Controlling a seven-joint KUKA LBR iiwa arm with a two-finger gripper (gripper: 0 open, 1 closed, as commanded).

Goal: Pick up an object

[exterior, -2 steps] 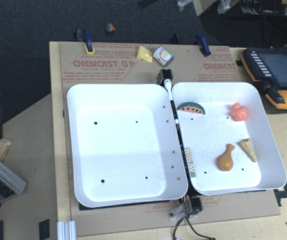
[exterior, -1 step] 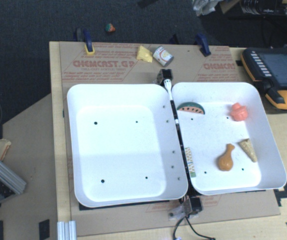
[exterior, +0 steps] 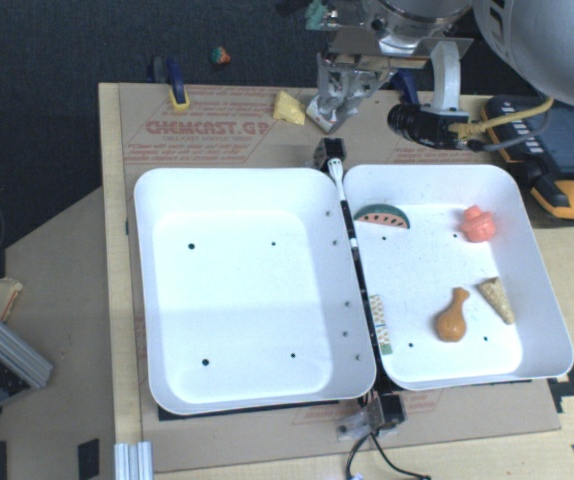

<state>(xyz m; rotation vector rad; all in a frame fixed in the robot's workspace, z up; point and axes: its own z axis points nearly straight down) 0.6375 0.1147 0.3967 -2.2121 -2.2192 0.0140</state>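
You have two shallow white plastic bins side by side on the bench: the left bin point(exterior: 167, 208) and the right bin point(exterior: 527, 218), their inner rims touching along a black clamped seam.

Count four small objects, all in the right bin. A watermelon-slice toy with green rind and red flesh point(exterior: 382, 216) lies near the far left corner of that bin, close to the seam. A pink lumpy toy point(exterior: 477, 224) sits near the far right side. A brown drumstick-shaped toy point(exterior: 453, 317) rests toward the near right part of the floor, and a tan cone-shaped piece point(exterior: 497, 299) lies just beside it, nearer the right wall.

Your grey arm's gripper point(exterior: 339, 106) hangs beyond the far edge of both bins, above the brown cardboard sheet point(exterior: 207, 128), roughly in line with the seam. Nothing sits between its tips, which look close together, but how wide they stand I cannot tell.

One pale yellow scrap point(exterior: 289, 109) lies on the cardboard just left of the gripper.
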